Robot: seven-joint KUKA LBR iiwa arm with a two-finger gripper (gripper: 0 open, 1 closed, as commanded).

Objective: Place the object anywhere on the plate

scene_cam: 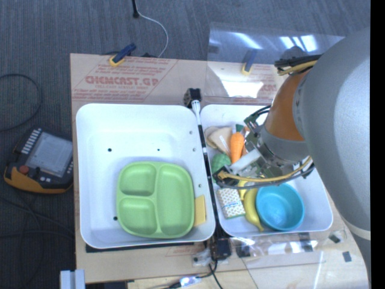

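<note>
Robot gripper [248, 163] low in the left half of the right bin [325, 220], among the clutter. Opening hidden beneath the arm [337, 131]: impossible to tell whether spread or closed, or whether closed on anything.

Nearest items: carrot [237, 144] just beside it on the far side, green toy [220, 161] to its left in the view, beige piece [216, 136] next to the carrot by the bin's left wall. Further out, along the near side: checked packet [229, 202], banana [249, 212] and blue bowl [280, 207], the last two touching.

Object to be moved presumably among these, though no telling which; none yet over the left bin [96, 131].

Green three-compartment plate [155, 198] flat in the near half of the left bin, with a yellow slip [200, 209] just beside its right edge. Nothing on the plate.

Risks, as judged:
- Crowding around the carrot likely to yield a grasp on two items, or on none.
- A rounded, tapered item apt to slip out during the lift.
- Raised walls between the bins liable to catch a low carry.
- Release near the plate's right rim apt to leave the object on the bin floor instead.
</note>
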